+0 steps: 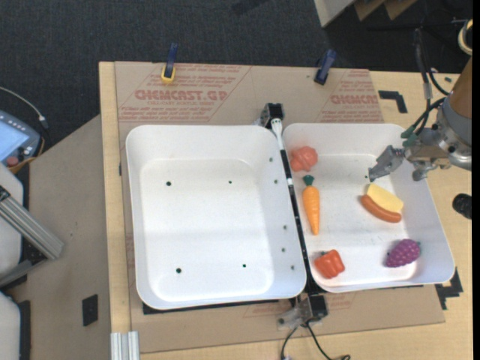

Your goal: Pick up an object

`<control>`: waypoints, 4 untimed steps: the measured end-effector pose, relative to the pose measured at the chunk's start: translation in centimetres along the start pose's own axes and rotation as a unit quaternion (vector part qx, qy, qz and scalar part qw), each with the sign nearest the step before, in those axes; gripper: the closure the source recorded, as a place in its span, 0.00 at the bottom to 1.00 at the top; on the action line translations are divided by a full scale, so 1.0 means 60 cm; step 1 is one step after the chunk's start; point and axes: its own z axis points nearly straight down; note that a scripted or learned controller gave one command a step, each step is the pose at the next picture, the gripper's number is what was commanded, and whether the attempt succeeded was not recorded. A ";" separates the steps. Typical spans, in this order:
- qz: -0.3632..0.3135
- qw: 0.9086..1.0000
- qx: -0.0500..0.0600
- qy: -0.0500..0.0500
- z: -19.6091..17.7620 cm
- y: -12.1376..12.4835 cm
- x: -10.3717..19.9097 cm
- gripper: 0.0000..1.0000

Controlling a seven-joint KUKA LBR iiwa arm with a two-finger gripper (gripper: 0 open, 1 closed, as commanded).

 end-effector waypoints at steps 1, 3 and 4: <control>-0.005 1.000 -0.007 0.001 -0.204 -0.091 0.137 0.00; -0.001 1.000 -0.003 -0.001 -0.395 -0.104 0.211 1.00; -0.005 1.000 -0.003 0.001 -0.424 -0.065 0.369 1.00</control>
